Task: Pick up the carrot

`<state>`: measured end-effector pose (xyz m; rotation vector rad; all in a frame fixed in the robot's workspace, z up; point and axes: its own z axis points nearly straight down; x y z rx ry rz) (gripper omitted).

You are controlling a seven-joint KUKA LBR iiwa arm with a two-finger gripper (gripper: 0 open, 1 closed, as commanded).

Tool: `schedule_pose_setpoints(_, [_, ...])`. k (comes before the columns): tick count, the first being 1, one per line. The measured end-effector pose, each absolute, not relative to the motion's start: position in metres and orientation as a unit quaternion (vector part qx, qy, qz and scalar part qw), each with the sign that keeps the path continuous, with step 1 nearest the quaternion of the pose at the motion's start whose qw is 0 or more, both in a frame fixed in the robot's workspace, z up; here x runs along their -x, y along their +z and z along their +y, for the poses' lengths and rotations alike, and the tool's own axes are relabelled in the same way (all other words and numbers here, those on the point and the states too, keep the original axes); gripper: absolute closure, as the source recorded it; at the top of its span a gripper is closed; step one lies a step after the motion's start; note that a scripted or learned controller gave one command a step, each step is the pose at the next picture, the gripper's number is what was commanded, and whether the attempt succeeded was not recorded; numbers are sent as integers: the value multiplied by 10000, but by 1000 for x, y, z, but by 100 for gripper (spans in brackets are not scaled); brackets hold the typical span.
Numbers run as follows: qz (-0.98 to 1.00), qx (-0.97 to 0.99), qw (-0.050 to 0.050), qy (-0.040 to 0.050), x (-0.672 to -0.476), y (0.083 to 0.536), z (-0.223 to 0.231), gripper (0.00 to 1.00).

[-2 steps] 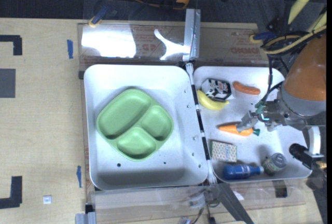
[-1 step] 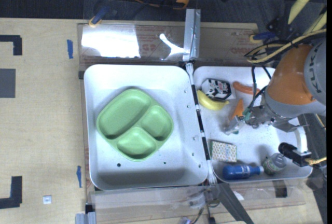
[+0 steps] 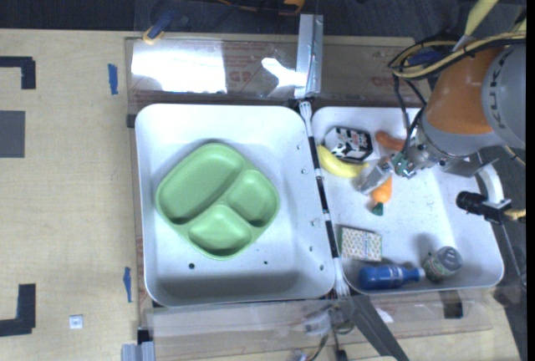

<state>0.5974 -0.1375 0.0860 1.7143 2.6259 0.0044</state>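
Observation:
The carrot (image 3: pixel 382 193) is small and orange with a green tip, lying near the middle of the right bin (image 3: pixel 468 226). My gripper (image 3: pixel 375 176) reaches in from the right and hovers directly over the carrot's upper end, touching or nearly touching it. The gripper's grey body hides where the two meet. The arm's orange band (image 3: pixel 460 100) is above the bin's right rear corner.
A banana (image 3: pixel 334 163), a black-and-white object (image 3: pixel 349 142) and an orange item (image 3: pixel 389 139) crowd the back of the right bin. A patterned packet (image 3: pixel 361 244), blue bottle (image 3: pixel 389 274) and can (image 3: pixel 440 261) lie along its front. The left bin (image 3: pixel 159 267) holds a green divided plate (image 3: pixel 219 199).

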Motion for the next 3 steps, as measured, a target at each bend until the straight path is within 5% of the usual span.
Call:
schedule_pose_setpoints(1, [8370,-5472,55,29,-599,97,-138,100])
schedule_pose_setpoints(2, [8367,-5476,68,36,-601,106,-138,100])
schedule_pose_setpoints(3, [7999,-6001,7,-1,-635,192,-144,100])
